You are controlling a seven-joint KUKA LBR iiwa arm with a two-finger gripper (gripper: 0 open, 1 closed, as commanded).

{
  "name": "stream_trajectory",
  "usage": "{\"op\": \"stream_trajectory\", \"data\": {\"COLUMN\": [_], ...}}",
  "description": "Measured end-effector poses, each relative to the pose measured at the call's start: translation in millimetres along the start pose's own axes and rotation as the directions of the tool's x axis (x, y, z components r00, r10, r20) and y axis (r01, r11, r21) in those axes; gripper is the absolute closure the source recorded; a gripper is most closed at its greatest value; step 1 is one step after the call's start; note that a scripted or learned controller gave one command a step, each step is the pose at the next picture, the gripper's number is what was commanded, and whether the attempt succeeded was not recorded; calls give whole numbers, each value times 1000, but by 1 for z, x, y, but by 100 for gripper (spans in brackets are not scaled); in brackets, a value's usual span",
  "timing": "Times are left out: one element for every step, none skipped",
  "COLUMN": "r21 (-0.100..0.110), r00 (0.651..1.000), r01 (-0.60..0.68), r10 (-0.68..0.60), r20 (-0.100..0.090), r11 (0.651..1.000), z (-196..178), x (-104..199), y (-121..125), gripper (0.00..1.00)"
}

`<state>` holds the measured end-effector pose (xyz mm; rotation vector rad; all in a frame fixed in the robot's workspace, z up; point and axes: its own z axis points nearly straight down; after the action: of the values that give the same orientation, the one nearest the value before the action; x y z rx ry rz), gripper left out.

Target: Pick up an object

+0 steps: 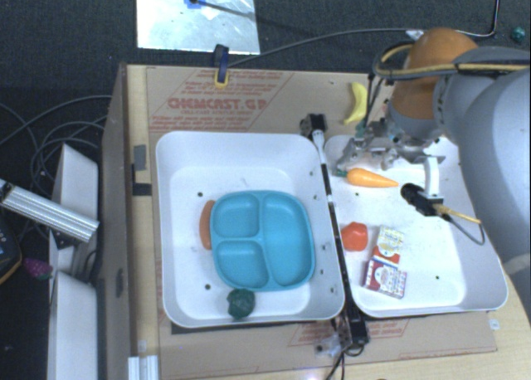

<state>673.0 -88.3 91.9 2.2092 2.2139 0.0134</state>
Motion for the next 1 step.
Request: {"op": "stream_trajectory", "data": {"r21": [0], "r00": [1000], "r01": [0], "r10": [0], "r20": [-1], "r11": [1000], "z": [0], "x": [-2], "y": [0], "gripper": [0]}}
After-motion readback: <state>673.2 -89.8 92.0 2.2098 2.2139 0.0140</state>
